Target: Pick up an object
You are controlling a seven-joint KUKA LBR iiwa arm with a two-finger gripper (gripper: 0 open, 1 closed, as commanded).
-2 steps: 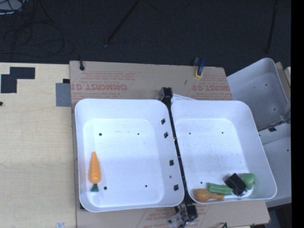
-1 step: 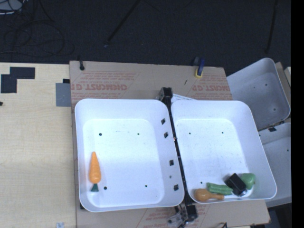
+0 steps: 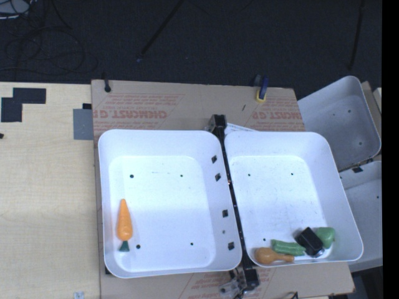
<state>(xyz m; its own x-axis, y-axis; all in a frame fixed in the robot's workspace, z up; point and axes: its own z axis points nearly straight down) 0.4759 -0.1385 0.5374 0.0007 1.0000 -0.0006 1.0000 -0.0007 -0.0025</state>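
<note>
1. Camera view, the bins: you have two white bins side by side on a sheet of printed cardboard [image 3: 187,108]; the left bin [image 3: 112,143] and the right bin [image 3: 318,143] meet along a dark seam, with a black clip [image 3: 217,123] at its far end.
2. Camera view, left bin: a toy carrot [image 3: 124,220] lies near the left wall toward the near corner; its green tip points at the near edge; it lies alone, well apart from everything else.
3. Camera view, right bin: four things crowd the near right corner; an orange gourd-shaped piece [image 3: 272,256] lies against the near wall; a long green piece [image 3: 288,248] lies just beside it; a black block [image 3: 309,240] touches that green piece and partly covers a rounded green piece [image 3: 325,235] by the right wall.
4. Camera view, surroundings: a yellow and blue clamp [image 3: 262,92] sits on the cardboard's far edge; a grey metal panel [image 3: 343,114] stands to the right of the bins.
5. The gripper: you cannot tell whether it is spread or closed, nor how any object lies relative to it; every object rests on a bin floor.
</note>
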